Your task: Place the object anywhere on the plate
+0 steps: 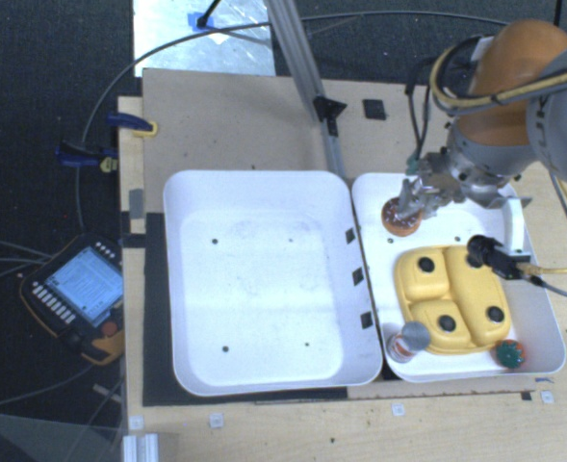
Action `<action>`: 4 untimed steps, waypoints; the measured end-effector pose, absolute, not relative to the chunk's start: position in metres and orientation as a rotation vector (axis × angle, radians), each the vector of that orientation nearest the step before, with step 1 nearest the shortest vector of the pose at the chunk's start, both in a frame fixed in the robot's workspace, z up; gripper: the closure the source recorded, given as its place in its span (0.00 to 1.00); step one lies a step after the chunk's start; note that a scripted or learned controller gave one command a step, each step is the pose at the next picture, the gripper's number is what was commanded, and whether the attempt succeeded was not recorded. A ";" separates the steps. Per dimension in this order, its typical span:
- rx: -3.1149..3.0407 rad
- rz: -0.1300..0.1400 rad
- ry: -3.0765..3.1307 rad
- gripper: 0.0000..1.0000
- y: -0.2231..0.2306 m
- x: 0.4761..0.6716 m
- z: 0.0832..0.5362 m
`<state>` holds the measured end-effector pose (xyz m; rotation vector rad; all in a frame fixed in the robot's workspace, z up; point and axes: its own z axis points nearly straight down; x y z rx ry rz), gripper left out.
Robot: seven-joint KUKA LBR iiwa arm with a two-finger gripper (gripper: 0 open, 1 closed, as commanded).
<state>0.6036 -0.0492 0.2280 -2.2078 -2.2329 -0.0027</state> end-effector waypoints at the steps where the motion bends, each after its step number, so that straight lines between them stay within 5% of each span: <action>1: -2.210 -0.003 -2.232 1.00 -0.002 0.598 0.236; 4: -2.209 0.000 -2.230 1.00 0.155 0.569 0.226</action>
